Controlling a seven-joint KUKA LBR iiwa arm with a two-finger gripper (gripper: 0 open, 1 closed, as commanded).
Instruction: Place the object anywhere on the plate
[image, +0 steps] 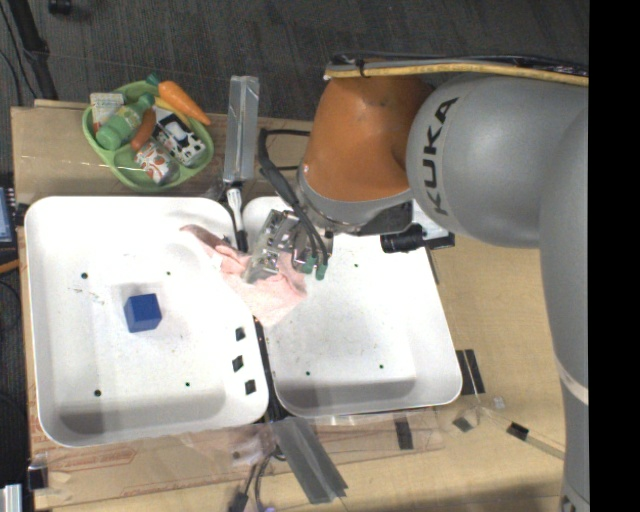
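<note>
A small blue cube (143, 311) lies in the left bin (60, 250), near its middle. A pale pink plate (282, 292) rests at the right bin's (400, 330) near-left corner, and its edge laps over the divider between the two bins. My gripper (285, 260) hangs just above the plate's upper part, well right of the cube and apart from it. The grey arm with its orange band (360, 130) covers the back of the right bin.
A green bowl (125, 172) of toy food, with a carrot and small cartons, sits on the bench behind the left bin. A grey upright bar (240, 130) stands behind the divider. Black clips (240, 362) line the bins' shared wall.
</note>
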